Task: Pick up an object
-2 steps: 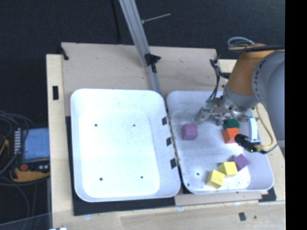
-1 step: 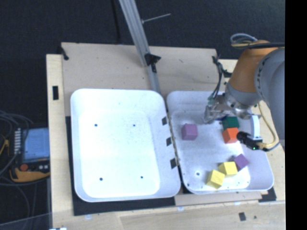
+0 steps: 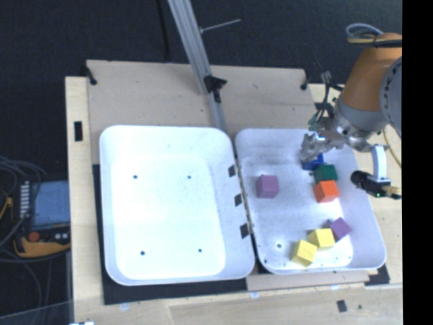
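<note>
My gripper (image 3: pixel 312 147) hangs low over the back of the right bin (image 3: pixel 284 147), at the end of the grey and orange arm reaching in from the right. A blue block (image 3: pixel 312 162) lies right beneath it, partly hidden by the gripper. Just to the right of the blue block sits a green cube (image 3: pixel 325 173), with an orange cube (image 3: pixel 326 191) in front of that. A purple cube (image 3: pixel 267 185) sits alone near the bin's left side. Near the front right corner are a smaller purple cube (image 3: pixel 340 227) and two yellow cubes (image 3: pixel 323 237) (image 3: pixel 304 252).
The left bin (image 3: pixel 108 202) lies beside the right one, joined by clips along the shared edge. A slanted metal rail (image 3: pixel 193 46) rises from behind the bins. A black fitting (image 3: pixel 369 181) sits at the right bin's right rim.
</note>
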Available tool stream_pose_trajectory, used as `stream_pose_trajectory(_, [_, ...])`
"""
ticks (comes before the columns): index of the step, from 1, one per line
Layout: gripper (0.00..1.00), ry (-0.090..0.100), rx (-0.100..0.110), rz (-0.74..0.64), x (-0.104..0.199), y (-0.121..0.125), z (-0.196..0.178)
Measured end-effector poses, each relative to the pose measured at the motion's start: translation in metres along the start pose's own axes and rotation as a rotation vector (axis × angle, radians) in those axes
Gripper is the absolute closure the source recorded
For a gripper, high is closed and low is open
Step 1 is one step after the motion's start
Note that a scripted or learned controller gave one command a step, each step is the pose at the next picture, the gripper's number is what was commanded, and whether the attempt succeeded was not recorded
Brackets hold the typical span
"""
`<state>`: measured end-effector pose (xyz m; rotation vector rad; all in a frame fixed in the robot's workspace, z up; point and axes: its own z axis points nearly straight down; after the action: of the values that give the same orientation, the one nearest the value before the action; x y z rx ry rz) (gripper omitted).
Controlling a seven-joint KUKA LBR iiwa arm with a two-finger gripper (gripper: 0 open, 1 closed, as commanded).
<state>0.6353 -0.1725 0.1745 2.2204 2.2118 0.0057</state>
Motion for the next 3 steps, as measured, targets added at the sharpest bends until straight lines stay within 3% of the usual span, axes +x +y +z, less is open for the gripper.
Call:
stream_pose_trajectory(1, [1.00,0.000,0.000,-0.006,-0.002,0.002,-0.050])
stream_pose_trajectory(3, [1.00,0.004,0.009,-0.010,0.092,-0.036,-0.041])
